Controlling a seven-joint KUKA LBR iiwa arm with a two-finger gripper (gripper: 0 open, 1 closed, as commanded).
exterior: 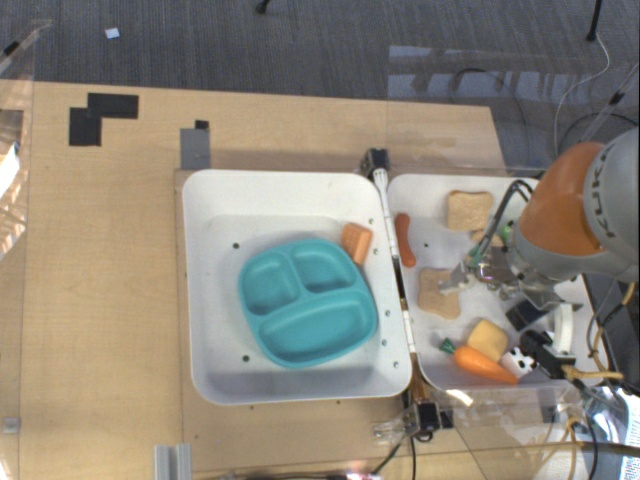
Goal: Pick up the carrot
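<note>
While the carrot (pixel 478 362) lies in the right bin (pixel 430 208), the hand's (pixel 478 270) state is unclear.

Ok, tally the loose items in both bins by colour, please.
Teal: 1, divided plate
Orange: 2, carrot, orange block
Red: 1, sausage
Tan: 3, toast, tan slice, tan block
Total: 7

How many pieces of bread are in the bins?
2. One slice of bread lies near the far edge of the right bin. The other slice lies mid-bin, left of the tool. The arm may hide more.
</note>
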